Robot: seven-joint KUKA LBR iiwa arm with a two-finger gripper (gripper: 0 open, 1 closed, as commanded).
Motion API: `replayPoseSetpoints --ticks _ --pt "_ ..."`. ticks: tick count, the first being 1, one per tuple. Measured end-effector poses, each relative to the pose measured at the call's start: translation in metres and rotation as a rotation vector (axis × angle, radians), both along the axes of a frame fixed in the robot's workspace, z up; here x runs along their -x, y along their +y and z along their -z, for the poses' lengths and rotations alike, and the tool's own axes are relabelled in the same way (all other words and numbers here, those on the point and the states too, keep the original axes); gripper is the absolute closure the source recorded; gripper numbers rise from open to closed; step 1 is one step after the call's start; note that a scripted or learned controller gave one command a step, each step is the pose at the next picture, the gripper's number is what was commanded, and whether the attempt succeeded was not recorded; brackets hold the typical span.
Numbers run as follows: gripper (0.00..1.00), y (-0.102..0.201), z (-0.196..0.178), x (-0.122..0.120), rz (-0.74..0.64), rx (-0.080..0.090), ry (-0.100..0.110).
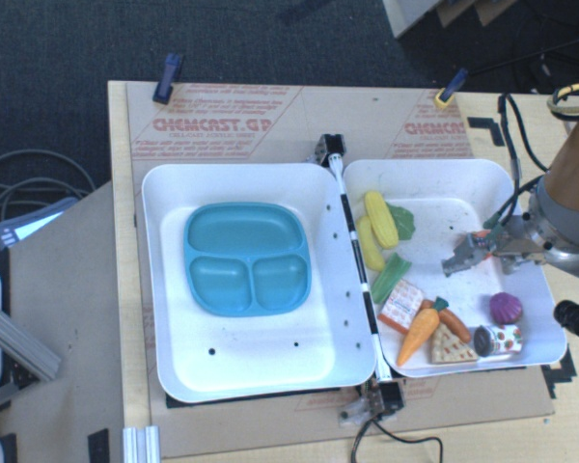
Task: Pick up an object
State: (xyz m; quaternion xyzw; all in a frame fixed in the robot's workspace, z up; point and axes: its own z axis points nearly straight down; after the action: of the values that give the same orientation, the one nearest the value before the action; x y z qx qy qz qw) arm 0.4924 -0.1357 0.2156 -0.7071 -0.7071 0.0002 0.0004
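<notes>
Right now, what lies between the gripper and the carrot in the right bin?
In the camera view, only bare white bin floor lies between the gripper and the carrot.

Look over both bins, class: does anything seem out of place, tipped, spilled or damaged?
Nothing stands out. The blue divided plate lies flat in the left bin. The toy foods, among them the corn, carrot and purple piece, lie loosely jumbled inside the right bin, none spilled. The gripper hovers over bare floor.
</notes>
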Motion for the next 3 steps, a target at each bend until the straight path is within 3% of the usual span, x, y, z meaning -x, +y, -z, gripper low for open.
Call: replayPoseSetpoints --ticks 1,2,3 --pt "0.00 0.016 0.110 0.012 0.001 0.000 0.001" --pt "0.00 -0.030 0.091 -0.055 0.001 0.001 -0.002" --pt "0.00 0.009 0.131 -0.174 -0.002 0.000 -0.002"
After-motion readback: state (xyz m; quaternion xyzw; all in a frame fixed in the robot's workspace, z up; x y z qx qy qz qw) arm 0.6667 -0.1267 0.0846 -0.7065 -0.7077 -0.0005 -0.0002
